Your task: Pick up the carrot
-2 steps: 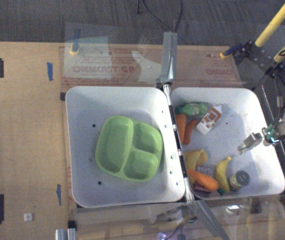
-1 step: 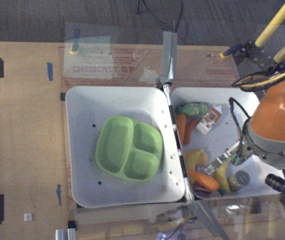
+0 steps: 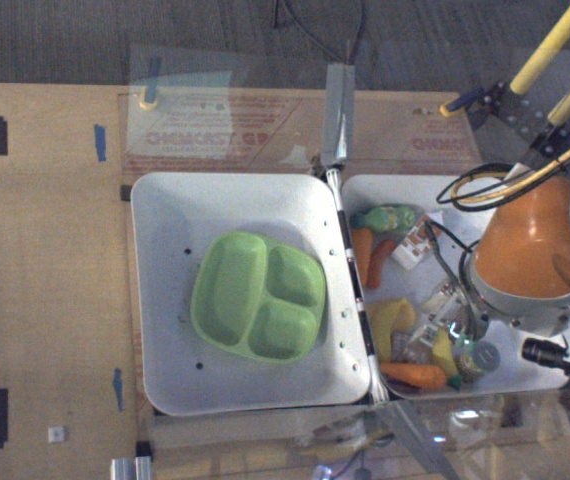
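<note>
Low in the right bin [image 3: 555, 393], you'll see the carrot [image 3: 415, 375] lying unlifted beside the gripper [image 3: 452, 326]; I cannot tell the hand's state, so the grasp looks undone.

Green plate [image 3: 257, 295] — glossy plastic; bench [image 3: 45, 298] — matt wood.

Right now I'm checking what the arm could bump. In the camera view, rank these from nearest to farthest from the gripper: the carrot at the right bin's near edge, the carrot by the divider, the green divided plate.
1. Carrot at the near edge, just below-left of the gripper.
2. Carrot by the divider, up-left, same bin.
3. Green divided plate, in the left bin.
</note>
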Motion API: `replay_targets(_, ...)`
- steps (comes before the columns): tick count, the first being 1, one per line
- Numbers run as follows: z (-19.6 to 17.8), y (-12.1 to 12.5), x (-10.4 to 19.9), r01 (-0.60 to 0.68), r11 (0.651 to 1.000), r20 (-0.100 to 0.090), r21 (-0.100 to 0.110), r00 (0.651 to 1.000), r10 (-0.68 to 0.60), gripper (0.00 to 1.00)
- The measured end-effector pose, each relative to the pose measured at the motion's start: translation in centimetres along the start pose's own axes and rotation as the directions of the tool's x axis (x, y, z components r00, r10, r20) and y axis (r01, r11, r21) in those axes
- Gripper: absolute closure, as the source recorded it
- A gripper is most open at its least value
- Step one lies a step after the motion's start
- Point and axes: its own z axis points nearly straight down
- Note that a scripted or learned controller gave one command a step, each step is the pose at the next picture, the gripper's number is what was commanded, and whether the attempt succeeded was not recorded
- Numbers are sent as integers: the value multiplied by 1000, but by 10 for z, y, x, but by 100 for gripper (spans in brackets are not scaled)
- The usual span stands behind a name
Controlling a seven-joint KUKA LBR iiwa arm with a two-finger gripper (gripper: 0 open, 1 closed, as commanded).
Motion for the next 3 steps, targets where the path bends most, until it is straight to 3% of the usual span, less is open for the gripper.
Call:
replay_targets(1,-11,0,0,-4,1000,-6,-3,1000,4,100)
replay_targets(2,-22,0,-2,-8,1000,-1,-7,1000,8,100)
replay_targets(3,-36,39,-74,-231,973,-15,15,973,231,100)
